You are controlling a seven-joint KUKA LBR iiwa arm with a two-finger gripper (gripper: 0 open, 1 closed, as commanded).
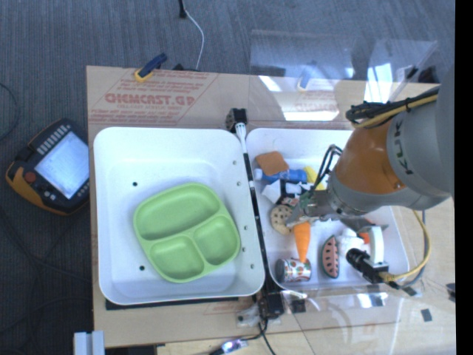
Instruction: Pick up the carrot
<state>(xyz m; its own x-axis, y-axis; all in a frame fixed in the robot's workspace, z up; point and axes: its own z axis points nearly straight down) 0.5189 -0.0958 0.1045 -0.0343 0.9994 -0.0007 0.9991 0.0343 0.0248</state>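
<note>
A: We log materials first. The left bin [111, 220] is glossy white plastic and holds a matte green plate [186, 231] with three rounded compartments. The right bin [399, 254] carries small toy foods: a brown square piece [272, 162], a round dotted cookie [280, 217], a watermelon slice [329, 257] and a printed can [296, 270] on its side.

B: And the carrot [301, 238]?

A: We see a smooth orange cone, tip toward the can, lying in the right bin between cookie and watermelon slice. The end effector [310, 207] sits just above its broad end; we cannot tell whether it is released or clenched.

B: Arm pose?

A: We note the arm [384, 165] reaching in from the right, orange band over the bin, wrist bent down.
</note>
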